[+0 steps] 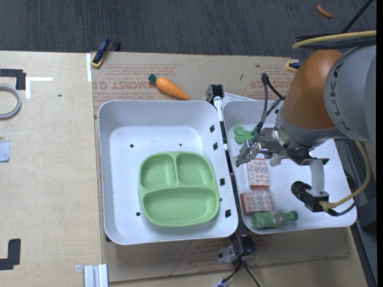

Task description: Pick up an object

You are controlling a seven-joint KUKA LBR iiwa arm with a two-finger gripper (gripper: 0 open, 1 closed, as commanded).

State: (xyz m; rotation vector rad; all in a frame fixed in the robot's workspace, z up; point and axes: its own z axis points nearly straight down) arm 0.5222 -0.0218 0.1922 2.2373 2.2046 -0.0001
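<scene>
- Camera view looks down on a pale wooden tabletop [48, 178] with a sheet of brown printed cardboard [137, 76] under two shallow white bins.
- Arm [335, 94], smooth grey with a glossy orange band, reaches in from the right over the right bin [341, 214], hiding much of it.
- Left bin [114, 160] is matte white plastic with rounded corners; in it lies a light green plate [178, 188], a rounded rectangle split into three compartments.
- End effector [248, 154] is metallic and hangs at the left side of the right bin; whether its fingers are open or closed I cannot tell, and nothing can be seen held in them.
- Just beside the tip, to its lower right, lies a small carton [258, 174], white with red print, flat on the bin floor.
- Below that sits a second carton [257, 202], reddish and boxy, touching or nearly touching the first.
- At the bin's near edge a green bottle [274, 219] lies on its side, glossy, cap to the right.
- Above the tip, a small green bumpy object [241, 134] rests near the bin's left wall; its kind is unclear.
- Behind the bins, a toy carrot [170, 87], smooth orange with a green top, lies on the cardboard.
</scene>
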